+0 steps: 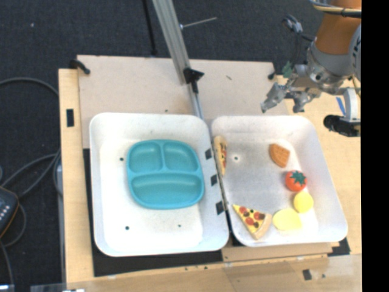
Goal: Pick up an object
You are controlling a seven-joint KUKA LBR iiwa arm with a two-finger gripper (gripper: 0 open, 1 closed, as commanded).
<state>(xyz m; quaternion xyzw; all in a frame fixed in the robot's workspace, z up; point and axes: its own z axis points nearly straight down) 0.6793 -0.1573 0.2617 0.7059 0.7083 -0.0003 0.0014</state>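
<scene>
My arm [338, 23] reaches in from the right, partly cropped. My gripper [285, 99] hovers above the right bin's [322, 224] far rim, fingers spread, holding nothing. The toy tomato [295, 180] lies in that bin; finger tips blurred.

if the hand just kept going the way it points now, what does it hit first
Probably the far rim of the right bin: the hand slants down and left toward it. Depth is unclear from one view, so it may land just outside.
</scene>
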